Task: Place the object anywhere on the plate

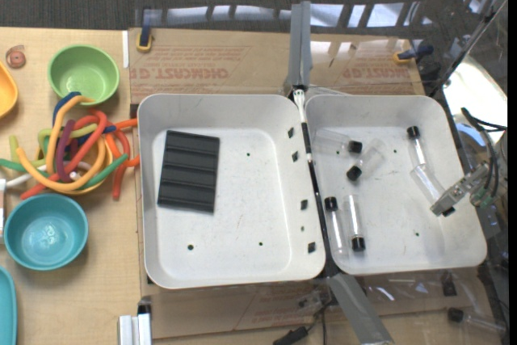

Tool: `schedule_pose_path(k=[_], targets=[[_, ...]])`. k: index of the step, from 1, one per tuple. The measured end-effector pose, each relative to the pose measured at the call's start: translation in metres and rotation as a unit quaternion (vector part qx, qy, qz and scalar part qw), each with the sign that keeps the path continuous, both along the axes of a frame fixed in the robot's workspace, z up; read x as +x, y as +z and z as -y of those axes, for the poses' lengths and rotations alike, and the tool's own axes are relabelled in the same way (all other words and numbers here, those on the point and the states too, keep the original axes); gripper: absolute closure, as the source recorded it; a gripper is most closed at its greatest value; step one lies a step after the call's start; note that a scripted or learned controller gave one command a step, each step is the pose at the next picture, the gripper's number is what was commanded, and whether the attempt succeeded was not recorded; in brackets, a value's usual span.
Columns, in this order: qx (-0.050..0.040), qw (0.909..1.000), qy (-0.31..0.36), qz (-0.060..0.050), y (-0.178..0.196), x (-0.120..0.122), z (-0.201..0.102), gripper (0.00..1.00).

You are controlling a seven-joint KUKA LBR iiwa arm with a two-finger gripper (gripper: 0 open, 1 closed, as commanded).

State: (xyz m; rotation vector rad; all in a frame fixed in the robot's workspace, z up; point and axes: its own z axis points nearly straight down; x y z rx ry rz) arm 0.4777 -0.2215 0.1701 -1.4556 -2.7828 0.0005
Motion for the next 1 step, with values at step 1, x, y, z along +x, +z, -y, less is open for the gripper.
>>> schedule_pose_path(k=[1], targets=[[-0.0006,0.9978,0.067,0.001,0.0121,0.0006,0.0003,1.0]])
